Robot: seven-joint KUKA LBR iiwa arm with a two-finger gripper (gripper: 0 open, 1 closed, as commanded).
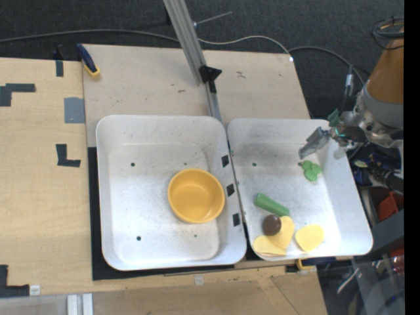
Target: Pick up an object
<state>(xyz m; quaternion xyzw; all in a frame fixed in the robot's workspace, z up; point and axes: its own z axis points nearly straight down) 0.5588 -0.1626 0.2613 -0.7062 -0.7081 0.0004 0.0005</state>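
1. The end effector [314, 143] hangs over the right bin's [341, 195] upper part; whether it is open or closed cannot be told, and nothing shows in its grip.
2. A small green piece [312, 171] lies in that bin just below it.
3. Lower in the right bin lie a green stick [272, 205], a brown ball [272, 224] and two yellow pieces [310, 237].
4. A yellow bowl [195, 195] sits in the left bin [125, 176].

Grey arm [380, 110], orange band, grey gripper [314, 143], green fittings
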